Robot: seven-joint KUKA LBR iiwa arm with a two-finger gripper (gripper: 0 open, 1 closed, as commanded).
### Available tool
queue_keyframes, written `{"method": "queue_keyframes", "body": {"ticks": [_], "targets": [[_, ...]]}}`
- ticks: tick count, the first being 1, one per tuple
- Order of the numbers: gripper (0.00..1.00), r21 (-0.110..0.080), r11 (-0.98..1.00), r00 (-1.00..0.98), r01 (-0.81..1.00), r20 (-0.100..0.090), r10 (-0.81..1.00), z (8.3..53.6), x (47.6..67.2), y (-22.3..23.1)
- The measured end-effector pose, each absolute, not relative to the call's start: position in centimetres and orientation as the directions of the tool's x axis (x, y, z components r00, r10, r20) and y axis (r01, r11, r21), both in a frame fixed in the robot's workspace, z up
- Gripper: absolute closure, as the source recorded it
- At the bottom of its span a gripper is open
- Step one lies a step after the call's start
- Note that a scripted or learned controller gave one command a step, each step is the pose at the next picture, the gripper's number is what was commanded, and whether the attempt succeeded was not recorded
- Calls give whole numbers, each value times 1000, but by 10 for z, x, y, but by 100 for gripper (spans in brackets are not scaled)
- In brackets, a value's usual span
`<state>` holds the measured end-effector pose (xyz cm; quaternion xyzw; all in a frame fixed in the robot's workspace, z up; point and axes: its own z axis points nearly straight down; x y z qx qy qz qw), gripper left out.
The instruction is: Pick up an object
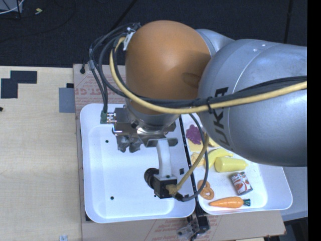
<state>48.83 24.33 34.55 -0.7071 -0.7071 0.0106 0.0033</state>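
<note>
Lying in the right bin are an orange carrot, a small red can, a yellow piece, an orange ring and a purple lump. The carrot is at the front, with the can just behind it. The gripper hangs over the left bin, away from these things. I cannot tell if it is open or closed. The big grey arm covers the back of both bins.
</note>
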Motion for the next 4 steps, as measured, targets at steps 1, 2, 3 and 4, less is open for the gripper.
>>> {"method": "queue_keyframes", "body": {"ticks": [1, 2, 3, 4], "targets": [[100, 13, 3, -3, 1000, 7, 1000, 548, 476, 243], [0, -5, 5, -5, 1000, -2, 1000, 537, 475, 244], [100, -8, 10, -10, 1000, -4, 1000, 547, 475, 245], [0, -9, 12, -12, 1000, -4, 1000, 546, 475, 245]]}}
